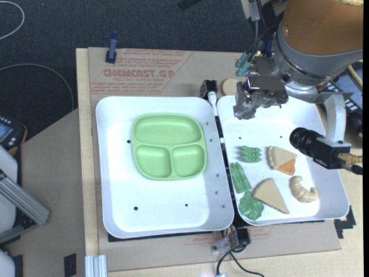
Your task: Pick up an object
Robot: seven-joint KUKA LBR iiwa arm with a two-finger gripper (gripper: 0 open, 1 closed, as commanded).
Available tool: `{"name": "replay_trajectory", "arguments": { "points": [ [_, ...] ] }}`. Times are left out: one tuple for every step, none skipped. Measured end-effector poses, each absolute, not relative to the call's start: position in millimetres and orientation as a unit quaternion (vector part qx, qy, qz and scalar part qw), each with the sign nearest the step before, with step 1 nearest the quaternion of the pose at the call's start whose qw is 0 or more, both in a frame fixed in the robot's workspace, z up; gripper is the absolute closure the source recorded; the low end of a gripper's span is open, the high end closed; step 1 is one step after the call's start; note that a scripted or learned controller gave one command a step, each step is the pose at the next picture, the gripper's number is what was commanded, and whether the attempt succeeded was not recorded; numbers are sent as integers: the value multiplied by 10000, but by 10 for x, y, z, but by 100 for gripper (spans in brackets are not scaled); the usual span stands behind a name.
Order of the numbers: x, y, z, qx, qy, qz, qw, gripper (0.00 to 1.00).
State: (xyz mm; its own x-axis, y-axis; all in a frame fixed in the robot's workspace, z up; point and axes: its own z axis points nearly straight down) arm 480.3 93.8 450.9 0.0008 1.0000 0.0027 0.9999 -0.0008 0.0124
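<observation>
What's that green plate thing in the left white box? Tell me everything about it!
It is a pale green divided plate that looks like smooth plastic, a rounded rectangle with three compartments: one long one at the far side and two smaller ones nearer the camera. It lies flat and right side up, near the middle of the shallow white left bin, resting on its floor. Its compartments look bare, and nothing else touches it.

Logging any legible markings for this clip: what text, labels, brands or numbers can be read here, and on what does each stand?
"CHEMCAST G P": large red print on the brown sheet under the bins, reading at a slight slant; the last letters are unsure.
Smaller red lines above and below that name on the same sheet: too small and blurred to read.
Nothing readable on the white bins, green tray or arm.
</observation>
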Motion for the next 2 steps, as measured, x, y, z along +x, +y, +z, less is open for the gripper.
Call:
{"name": "replay_trajectory", "arguments": {
  "points": [
    [4798,764,4527,7079,7063,16,17,100],
    [4788,1128,4290,7057,7085,-19,-18,100]
  ]
}}
